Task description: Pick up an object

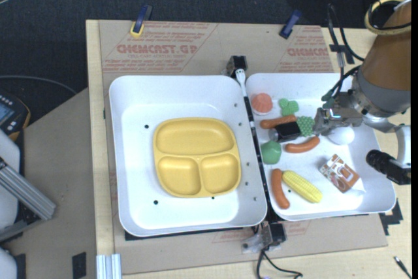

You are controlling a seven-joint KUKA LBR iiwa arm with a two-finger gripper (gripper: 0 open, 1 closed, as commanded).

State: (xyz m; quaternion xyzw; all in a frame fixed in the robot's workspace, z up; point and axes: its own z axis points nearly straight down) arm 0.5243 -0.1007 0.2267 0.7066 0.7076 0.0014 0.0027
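Left bin (130, 140): fills the centre-left of the frame and bears a yellow divided plate (196, 157) with three compartments.

Right bin (375, 202): centre-right of the frame, holding the toy food in a loose cluster.

Green pieces: one round green piece (271, 152) near the bin's left wall, a second green piece (288, 106) higher up, and a textured dark-green piece (305, 124) between them and the gripper.

Orange-red disc (262, 102): upper left of the right bin.

Sausages: three red-orange ones — one (278, 121) running left to right under the disc, one (302, 146) lying just below the gripper, slanting up to the right, one (280, 188) near the lower left, pointing up and down the frame.

Black block (287, 131): small, between the two upper sausages.

Corn cob (301, 185): yellow, just beside the lower sausage; long axis slants from upper left to lower right.

Likely target: my guess is the slanted sausage or the textured green piece, being nearest the gripper. Both look like light, stiff, smooth plastic — apt to slip; the sausage is best pinched across its middle, at right angles to its length.

Gripper (328, 119): low over the upper middle of the right bin; open or closed I cannot tell.

White egg-like piece (342, 134): beside the gripper on the right.

Brown wrapped packet (339, 172): lower right, tilted.
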